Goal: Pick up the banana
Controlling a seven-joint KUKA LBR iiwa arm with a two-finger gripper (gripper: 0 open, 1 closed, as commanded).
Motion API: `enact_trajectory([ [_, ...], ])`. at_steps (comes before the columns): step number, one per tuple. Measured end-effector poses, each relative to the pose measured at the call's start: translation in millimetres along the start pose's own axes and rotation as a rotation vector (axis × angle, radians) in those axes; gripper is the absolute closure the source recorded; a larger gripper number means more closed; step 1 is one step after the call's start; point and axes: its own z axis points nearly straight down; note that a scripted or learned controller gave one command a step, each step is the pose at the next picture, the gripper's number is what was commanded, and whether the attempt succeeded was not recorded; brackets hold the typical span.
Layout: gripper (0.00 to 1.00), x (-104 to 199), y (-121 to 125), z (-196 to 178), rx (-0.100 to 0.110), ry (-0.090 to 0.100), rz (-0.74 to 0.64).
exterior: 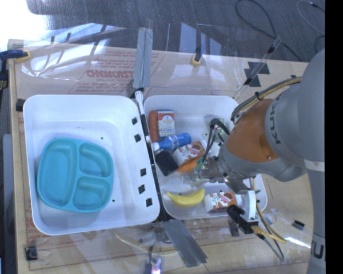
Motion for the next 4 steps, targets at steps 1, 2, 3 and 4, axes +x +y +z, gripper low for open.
enact_trajectory([
  [1, 0.0, 0.1, 0.1, -0.1, -0.001, 0.0, 0.0],
  [2, 0.0, 4.3, -2.6, 7.7, -0.001, 0.002, -0.259],
  [3, 0.0, -34.6, 1.1, 7.0, -0.004, 0.0, -0.364],
  [4, 0.0, -29.4, 33.0, 7.5, -0.002, 0.0, -0.189],
])
